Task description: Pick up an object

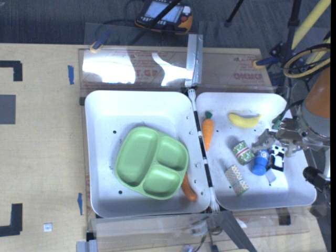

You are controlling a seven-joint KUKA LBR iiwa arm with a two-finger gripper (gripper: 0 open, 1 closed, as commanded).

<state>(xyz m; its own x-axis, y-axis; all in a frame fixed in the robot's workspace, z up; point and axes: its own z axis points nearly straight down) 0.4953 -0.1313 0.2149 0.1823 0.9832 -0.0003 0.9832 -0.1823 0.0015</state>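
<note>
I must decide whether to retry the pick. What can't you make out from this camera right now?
- pincer: whether it is open or shut; too small and cluttered at this slant.
- blue object: whether it is gripped or just lying below; metal parts overlap it.
- orange item: mostly hidden under the green plate.

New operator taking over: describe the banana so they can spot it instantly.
Look in the right-hand white bin, at its far side. The banana lies there on its side, just right of the carrot. It is the one yellow, curved item in that bin.
</note>
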